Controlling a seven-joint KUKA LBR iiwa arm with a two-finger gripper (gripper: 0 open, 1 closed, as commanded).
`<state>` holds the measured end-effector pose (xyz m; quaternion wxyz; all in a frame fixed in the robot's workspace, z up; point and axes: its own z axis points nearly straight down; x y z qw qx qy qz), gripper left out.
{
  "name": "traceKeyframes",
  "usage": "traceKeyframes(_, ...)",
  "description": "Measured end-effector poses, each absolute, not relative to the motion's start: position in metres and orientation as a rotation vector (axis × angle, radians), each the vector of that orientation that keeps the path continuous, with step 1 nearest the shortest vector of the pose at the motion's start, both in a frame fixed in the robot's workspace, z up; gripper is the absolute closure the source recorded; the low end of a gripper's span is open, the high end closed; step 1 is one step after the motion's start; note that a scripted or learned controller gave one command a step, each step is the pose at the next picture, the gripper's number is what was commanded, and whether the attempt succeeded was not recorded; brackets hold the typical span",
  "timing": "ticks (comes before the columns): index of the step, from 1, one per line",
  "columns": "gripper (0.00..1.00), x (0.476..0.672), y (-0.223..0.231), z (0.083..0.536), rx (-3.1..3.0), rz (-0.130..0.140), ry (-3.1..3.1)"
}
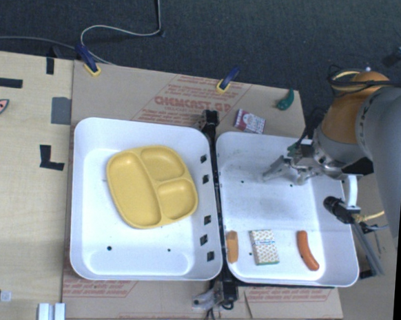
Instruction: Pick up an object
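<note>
My gripper (277, 174) hangs over the upper part of the right bin (253, 194), its fingers open and nothing between them. Along that bin's front edge lie three items: an orange-red sausage (309, 251) at the right, a small patterned box (265, 246) in the middle, and a small brown bun-like piece (232, 246) by the left wall. All three lie well below and apart from the gripper. A yellow divided plate (153, 185) rests in the left bin (90, 251).
A small red and white packet (249, 121) lies on the cardboard just behind the right bin, with a green item (285, 99) further back. Black clips (206, 222) sit along the seam between the bins. The arm's grey body (387, 157) stands over the right side.
</note>
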<state>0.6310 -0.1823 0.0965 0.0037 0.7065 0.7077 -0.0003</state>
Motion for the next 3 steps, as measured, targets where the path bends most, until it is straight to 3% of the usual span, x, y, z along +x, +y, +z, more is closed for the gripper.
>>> traceKeyframes(1,0.0,0.597,-0.191,0.087,2.216,0.003,2.219)
traceKeyframes(2,1.0,0.598,-0.191,0.097,2.214,0.004,2.217)
traceKeyframes(3,1.0,0.669,-0.162,0.128,2.218,0.001,2.223)
